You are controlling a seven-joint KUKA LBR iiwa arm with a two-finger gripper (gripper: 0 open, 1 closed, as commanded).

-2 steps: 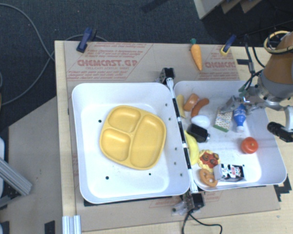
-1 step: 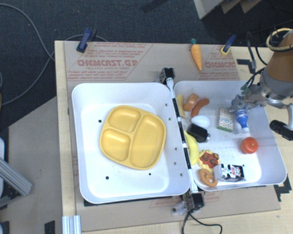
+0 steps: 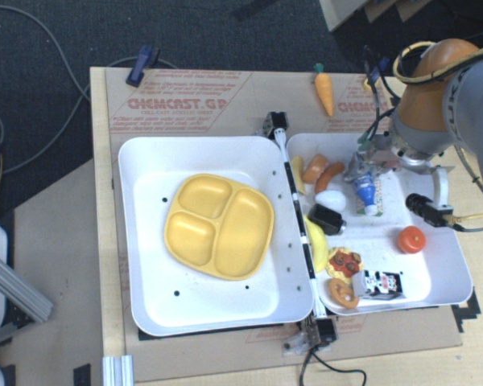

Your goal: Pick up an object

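— Cardboard covers the surface [image 3: 185,103] under two glossy white bins; what sits in them?

— Left bin [image 3: 137,215]: a smooth yellow three-part plate [image 3: 219,226]. Right bin [image 3: 443,272]: a blue-and-white tube [image 3: 368,195], long axis running far to near, lying at the far side.

— And the pincer [image 3: 369,167]?

— Right above the tube's far end, possibly touching it. How its grip stands, I cannot tell. Nearby are a round red tomato [image 3: 411,239] and a curved banana [image 3: 315,244].

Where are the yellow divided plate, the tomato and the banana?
yellow divided plate [image 3: 219,227], camera view, on the ridge between its compartments.
tomato [image 3: 411,240], camera view, middle of its red top.
banana [image 3: 316,245], camera view, mid-length of the yellow peel, by the right bin's left wall.
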